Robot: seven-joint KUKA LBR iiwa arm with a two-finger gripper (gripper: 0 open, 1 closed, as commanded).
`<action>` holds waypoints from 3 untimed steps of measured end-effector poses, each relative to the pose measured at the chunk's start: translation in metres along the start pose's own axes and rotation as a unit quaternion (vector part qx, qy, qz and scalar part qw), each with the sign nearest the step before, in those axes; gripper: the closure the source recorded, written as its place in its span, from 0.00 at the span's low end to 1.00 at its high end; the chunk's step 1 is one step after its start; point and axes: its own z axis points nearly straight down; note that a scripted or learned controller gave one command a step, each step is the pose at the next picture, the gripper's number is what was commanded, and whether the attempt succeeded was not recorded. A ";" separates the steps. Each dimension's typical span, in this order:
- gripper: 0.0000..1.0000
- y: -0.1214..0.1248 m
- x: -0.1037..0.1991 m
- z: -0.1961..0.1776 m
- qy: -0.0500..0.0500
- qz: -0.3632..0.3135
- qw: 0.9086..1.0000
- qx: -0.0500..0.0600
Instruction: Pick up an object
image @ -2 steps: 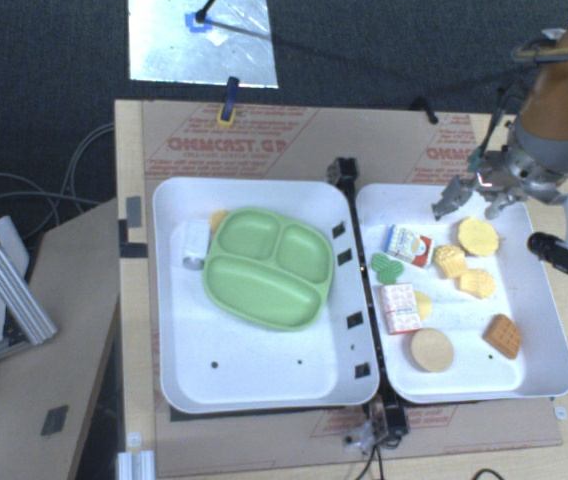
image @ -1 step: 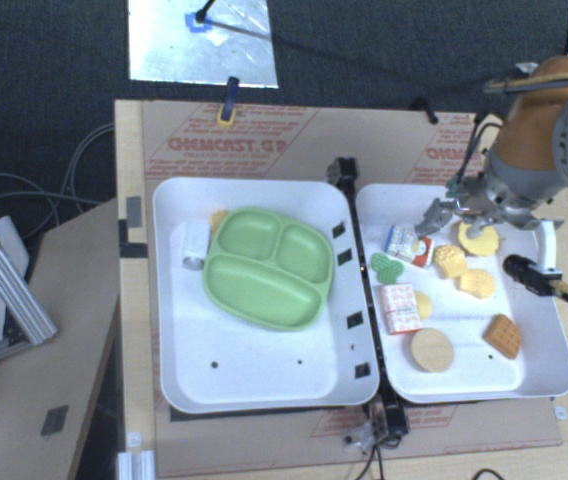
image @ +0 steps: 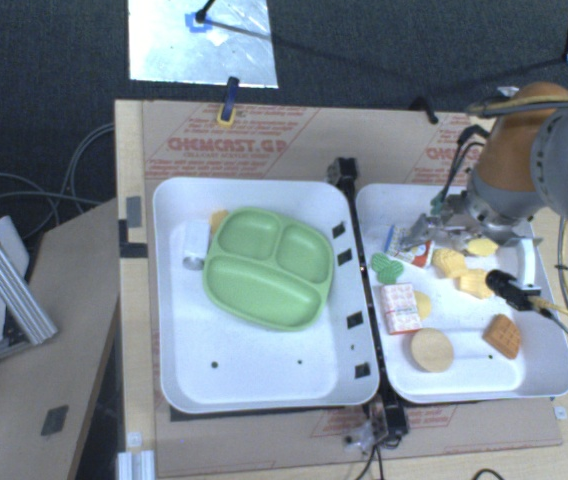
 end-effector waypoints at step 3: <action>1.00 -0.004 0.003 -0.110 0.000 -0.002 1.000 -0.002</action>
